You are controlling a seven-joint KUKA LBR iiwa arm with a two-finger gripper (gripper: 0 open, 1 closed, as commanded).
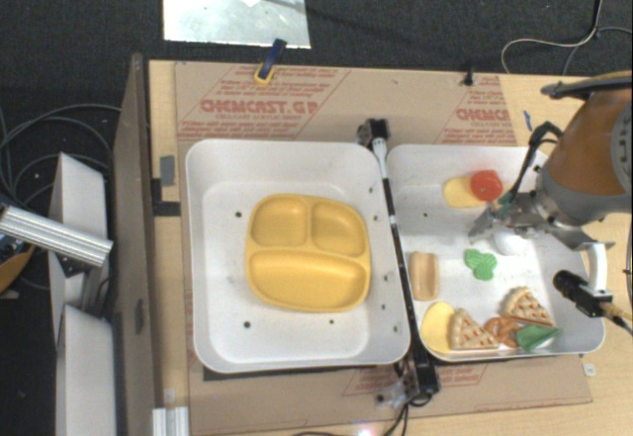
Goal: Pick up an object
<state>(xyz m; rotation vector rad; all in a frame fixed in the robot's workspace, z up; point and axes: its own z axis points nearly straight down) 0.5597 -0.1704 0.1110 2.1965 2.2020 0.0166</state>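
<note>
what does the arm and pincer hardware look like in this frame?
The arm is grey with a broad orange band above the wrist, rounded and bulky. A thin black cable runs along its left side. The pincer end is metallic grey, blurred against the right bin. A black cylindrical part with a white bracket sits below the wrist.

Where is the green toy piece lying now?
The green toy piece lies in the right bin, below the red piece and right of the hot dog bun.

Green toy piece (482, 263), lying flat, mid right bin (415, 177)
</note>
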